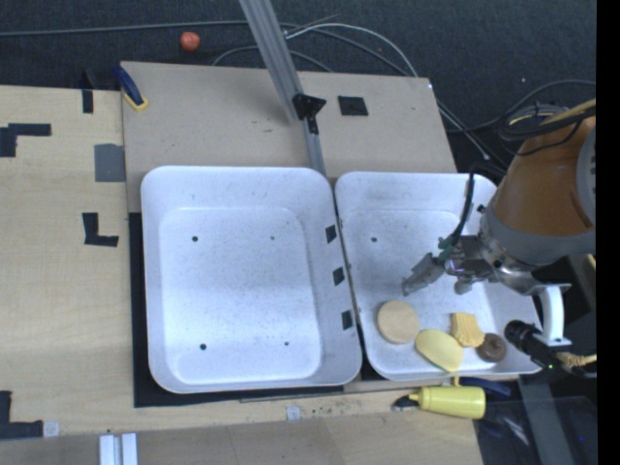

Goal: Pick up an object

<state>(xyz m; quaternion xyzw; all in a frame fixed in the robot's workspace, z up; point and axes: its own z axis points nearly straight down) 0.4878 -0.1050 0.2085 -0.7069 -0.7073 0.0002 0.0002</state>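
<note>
Fingers (426, 274) look spread and clamp nothing, hanging just above the round beige disc (397, 321) in the right bin (387, 197). I'd centre over that disc, descend straight, avoiding the yellow piece (439, 349) beside it.

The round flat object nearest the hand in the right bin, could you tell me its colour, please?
The round flat object is pale beige or cream, seen in the camera view.

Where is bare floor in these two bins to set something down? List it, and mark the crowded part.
The left bin has bare floor from wall to wall. In the right bin, the far half, between the shared divider and the gripper, is bare. Crowded: its near edge, where the tan disc, yellow piece, orange chunk and brown ring cluster.
</note>
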